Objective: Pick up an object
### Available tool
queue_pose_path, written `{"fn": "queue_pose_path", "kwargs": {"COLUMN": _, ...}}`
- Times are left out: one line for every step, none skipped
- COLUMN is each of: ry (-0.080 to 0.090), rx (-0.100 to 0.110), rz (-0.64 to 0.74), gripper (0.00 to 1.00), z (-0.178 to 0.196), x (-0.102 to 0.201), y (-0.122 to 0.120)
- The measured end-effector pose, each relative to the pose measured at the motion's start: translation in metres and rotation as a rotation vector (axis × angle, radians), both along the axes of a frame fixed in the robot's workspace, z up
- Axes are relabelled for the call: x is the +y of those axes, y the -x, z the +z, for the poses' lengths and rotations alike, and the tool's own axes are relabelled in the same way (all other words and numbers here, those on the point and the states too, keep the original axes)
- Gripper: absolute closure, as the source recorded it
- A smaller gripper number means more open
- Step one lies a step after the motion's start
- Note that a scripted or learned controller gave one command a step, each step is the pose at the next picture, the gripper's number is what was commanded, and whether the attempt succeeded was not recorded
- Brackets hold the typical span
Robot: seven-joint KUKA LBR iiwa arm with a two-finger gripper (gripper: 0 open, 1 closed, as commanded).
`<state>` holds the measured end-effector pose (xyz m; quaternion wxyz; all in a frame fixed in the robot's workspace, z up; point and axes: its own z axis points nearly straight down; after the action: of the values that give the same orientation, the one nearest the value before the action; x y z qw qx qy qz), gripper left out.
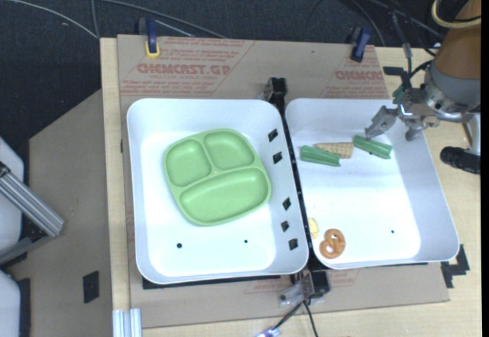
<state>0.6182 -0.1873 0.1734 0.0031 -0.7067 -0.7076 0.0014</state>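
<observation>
White plastic made up both shallow bins, set side by side on a tan bench [191,68] seen from above at a slant. The left bin [153,251] carried a green divided plate [218,176] near its middle, with two small compartments on the 12 o'clock side and one large compartment on the 6 o'clock side.

The right bin [397,198] held four small things. A green strip [319,157] lay toward 11 o'clock of that bin, and a tan wafer-like piece [336,149] touched its 1 o'clock end. A second green piece [372,147] lay just beside the wafer at 3 o'clock. A brown pretzel [332,243] sat well apart from these, near the bin's 7 o'clock corner, with a small yellow bit [313,228] just beside it at 10 o'clock.

The arm [458,68] came in from 3 o'clock, its orange band above the grey wrist. The gripper [397,123] hung over the right bin's 1 o'clock corner, its two fingers spread apart, one finger [377,126] pointing down toward the second green piece at 7 o'clock of the gripper. Nothing was between the fingers. Whether that fingertip touched the green piece could not be told.
</observation>
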Motion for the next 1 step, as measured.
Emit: {"fn": "queue_pose_path", "kwargs": {"ry": 0.0, "rx": 0.0, "rz": -0.002, "gripper": 0.0, "z": -0.0546, "x": -0.0074, "y": 0.0071}}
